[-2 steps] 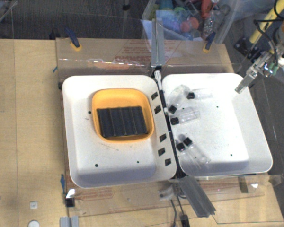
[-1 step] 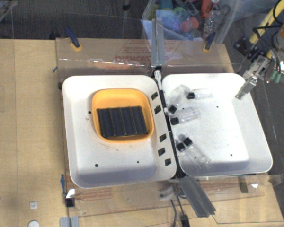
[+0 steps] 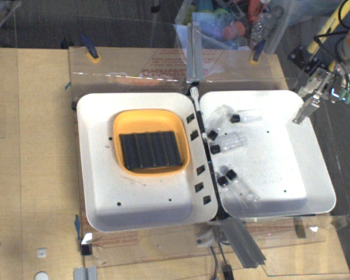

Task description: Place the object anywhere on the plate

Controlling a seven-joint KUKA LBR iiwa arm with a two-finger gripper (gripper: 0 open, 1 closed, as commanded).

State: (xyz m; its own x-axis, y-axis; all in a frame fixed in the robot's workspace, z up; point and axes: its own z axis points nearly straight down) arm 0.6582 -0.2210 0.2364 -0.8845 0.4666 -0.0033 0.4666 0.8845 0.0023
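An orange plate point(image 3: 147, 117) sits in the left bin point(image 3: 99, 185). A black ribbed rectangular object point(image 3: 151, 150) lies flat on the plate and covers most of its floor. My gripper point(image 3: 304, 111) hangs over the right bin's point(image 3: 297, 174) far right corner, well away from the plate. I see nothing in the gripper. Several small clear bottles with black caps lie in the right bin: one at the back point(image 3: 228, 116), one near the divider point(image 3: 227, 142) and one toward the front point(image 3: 235, 184).
A row of black clips point(image 3: 197, 151) runs along the divider between the bins. A clear tub of colourful toys point(image 3: 233, 7) stands behind the bins. Cables and the arm's body point(image 3: 338, 34) crowd the upper right. Bare bench lies to the left.
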